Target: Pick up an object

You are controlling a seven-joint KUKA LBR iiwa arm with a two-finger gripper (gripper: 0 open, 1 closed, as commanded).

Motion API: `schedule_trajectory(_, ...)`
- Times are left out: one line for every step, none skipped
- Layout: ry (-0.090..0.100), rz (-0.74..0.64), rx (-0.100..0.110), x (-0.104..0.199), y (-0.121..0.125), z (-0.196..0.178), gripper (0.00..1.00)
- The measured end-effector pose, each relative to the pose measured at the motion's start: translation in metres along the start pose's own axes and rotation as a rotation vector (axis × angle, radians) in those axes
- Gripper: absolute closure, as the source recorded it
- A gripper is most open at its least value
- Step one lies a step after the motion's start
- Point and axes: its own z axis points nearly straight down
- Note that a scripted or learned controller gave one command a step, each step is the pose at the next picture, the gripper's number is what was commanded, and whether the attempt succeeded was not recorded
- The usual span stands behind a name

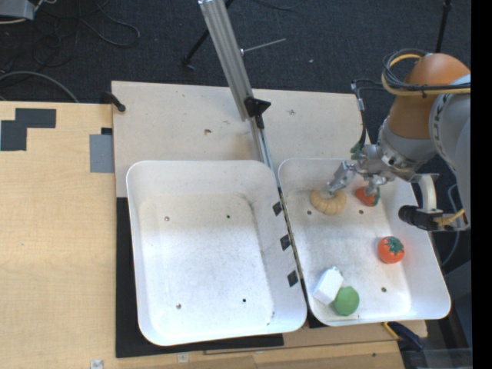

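You've got the gripper (355, 183) low in the right bin (430, 302), jaws spread open, one finger by the tan pastry (328, 201) and the other over a small red thing (367, 196). Nothing's gripped yet. My guess is it's straddling to choose. The tomato (390, 250), white block (328, 284) and green ball (347, 300) sit nearer the front, well apart.

Readable text: none on any surface
Bins (207, 329): plain white, no labels or numbers legible
Bench (177, 121): bare board, no markings to read
Arm (427, 98): grey and orange, no brand or lettering legible
Objects in right bin: no print legible at this size
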Motion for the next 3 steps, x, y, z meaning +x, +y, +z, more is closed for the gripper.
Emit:
schedule_trajectory(-0.001,-0.002,-0.003,0.001,0.000,0.049,0.00)
schedule_trajectory(-0.002,-0.003,-0.006,0.001,0.001,0.036,1.00)
schedule_trajectory(-0.003,0.001,-0.012,-0.006,0.002,-0.025,1.00)
